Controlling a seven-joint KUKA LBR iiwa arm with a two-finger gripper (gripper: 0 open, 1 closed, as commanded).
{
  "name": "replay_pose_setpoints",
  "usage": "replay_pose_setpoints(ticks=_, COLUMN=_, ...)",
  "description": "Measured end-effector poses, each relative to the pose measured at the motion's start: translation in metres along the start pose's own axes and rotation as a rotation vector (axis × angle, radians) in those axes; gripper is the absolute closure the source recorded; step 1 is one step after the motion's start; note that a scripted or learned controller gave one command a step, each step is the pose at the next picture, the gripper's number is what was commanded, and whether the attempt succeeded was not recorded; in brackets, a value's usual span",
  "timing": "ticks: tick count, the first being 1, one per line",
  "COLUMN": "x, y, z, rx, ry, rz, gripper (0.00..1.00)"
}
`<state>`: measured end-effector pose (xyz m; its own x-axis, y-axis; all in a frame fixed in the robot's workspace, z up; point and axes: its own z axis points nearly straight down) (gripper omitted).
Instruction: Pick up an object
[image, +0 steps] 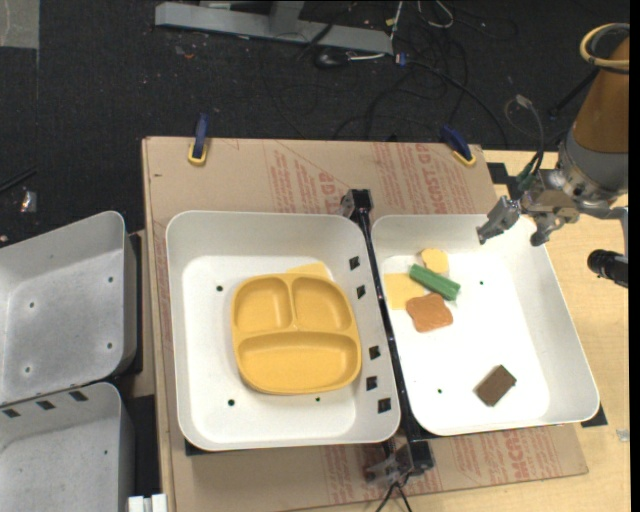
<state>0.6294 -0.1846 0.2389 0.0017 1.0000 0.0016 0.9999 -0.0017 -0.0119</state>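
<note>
Bins sit side by side on the brown cardboard-covered surface (270, 175), and we read them from the left. We see a yellow plastic divided tray (297, 333) lying flat in the middle of the left shallow white bin (190, 300), its two small compartments toward the far side.

In the right shallow white bin (540, 330) we find a cluster near the far left corner: a pale yellow flat slab (397, 291), a small yellow rounded piece (435, 261) just beyond it, a green rectangular bar (433, 281) whose long axis runs diagonally from far-left to near-right, and an orange-brown toast-shaped piece (430, 314) touching the bar's near side. We see a dark brown square block (495, 385) well apart from them, near the bin's front, turned corner-on.

At the far right rim we see the end effector (520, 222), its two fingers spread with nothing between them, hovering over the bin's far edge below the arm's orange band (610, 100).
</note>
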Motion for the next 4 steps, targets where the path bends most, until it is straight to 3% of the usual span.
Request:
replay_pose_setpoints(ticks=1, x=0.001, y=0.003, z=-0.008, rx=-0.012, ry=-0.002, rz=-0.003, gripper=0.0)
replay_pose_setpoints(ticks=2, x=0.005, y=0.011, z=0.041, rx=-0.008, ry=-0.001, rz=-0.005, gripper=0.0)
replay_pose_setpoints(ticks=4, x=0.009, y=0.002, z=0.147, rx=-0.013, ry=-0.002, rz=0.0, gripper=0.0)
